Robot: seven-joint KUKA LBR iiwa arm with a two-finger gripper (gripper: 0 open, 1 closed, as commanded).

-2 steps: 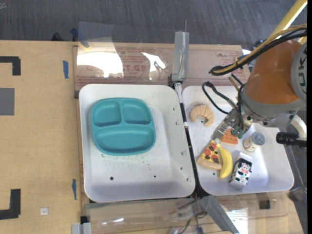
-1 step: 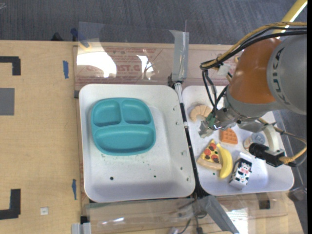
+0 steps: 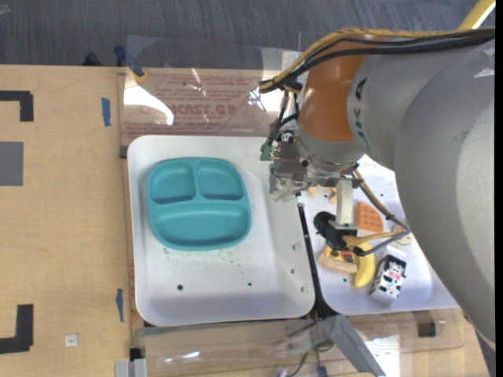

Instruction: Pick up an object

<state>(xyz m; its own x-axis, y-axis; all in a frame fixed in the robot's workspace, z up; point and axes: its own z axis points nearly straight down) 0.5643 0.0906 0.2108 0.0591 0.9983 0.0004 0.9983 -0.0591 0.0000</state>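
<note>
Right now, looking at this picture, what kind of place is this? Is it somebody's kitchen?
Probably a robot lab, not a kitchen. A big grey robot arm reaches over two white bins on a workbench, and the teal divided plate and banana look like practice things for grabbing.

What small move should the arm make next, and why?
Probably shift the gripper toward the right-hand shallow white bin: it hangs above the ridge between bins, while the yellow plastic banana and black-spotted white carton lie there, untouched.
</note>
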